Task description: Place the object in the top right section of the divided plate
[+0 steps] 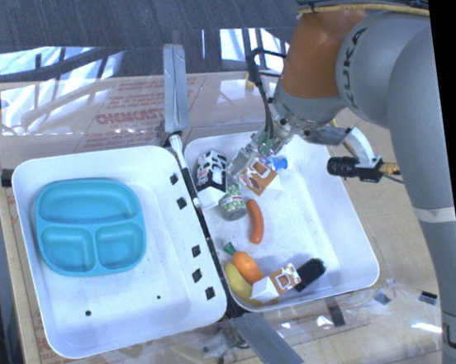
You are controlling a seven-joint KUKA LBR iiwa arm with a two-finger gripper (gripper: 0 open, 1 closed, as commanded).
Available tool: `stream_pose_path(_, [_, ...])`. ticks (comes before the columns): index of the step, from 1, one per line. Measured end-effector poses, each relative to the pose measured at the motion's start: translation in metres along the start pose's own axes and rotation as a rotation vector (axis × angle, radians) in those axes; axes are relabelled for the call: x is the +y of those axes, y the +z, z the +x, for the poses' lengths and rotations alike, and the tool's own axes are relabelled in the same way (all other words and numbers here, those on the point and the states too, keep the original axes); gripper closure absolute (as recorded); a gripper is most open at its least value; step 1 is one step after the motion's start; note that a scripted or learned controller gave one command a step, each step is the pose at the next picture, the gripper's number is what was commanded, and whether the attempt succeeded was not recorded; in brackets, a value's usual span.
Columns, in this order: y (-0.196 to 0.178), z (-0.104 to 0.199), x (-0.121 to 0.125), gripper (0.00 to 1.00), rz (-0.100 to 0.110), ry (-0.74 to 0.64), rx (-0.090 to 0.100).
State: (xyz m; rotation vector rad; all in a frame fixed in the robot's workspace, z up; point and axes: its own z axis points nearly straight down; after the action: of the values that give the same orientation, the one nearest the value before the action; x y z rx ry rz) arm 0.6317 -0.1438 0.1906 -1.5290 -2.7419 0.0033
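Your target is not named, but the gripper (247, 166) sits low in the right bin (331, 205), right at a small orange-and-white carton (262, 178), so treat that toy carton as the likely object. It lies near the bin's upper middle, tilted, with a small blue piece (280, 163) touching its upper right side. You cannot tell from this slanted view whether the carton is actually between the fingers, nor how far apart they stand. Judging by its look, the carton is light and stiff with flat faces, so you would do best to pinch it across two opposite flat sides; it may slide or tip if caught on a corner.

Just left of it sit a black-and-white cow-patterned toy (210, 169) and a grey-green can (232, 205). Below lies a sausage (255, 221). Toward the bin's lower edge you have a carrot (244, 265), a yellow banana (238, 284), a second small carton (286, 278) and a black brush-like item (311, 272), crowded together.

The blue divided plate (90, 225) rests in the left bin (104, 318), well apart from the carton. Its top right section is part of the long upper compartment, on the side nearest the divider between bins
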Motion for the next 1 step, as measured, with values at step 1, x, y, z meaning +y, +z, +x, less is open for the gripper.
stream_pose_path(1, [-0.001,0.0821,0.0699,1.0,-0.002,-0.41,-0.002])
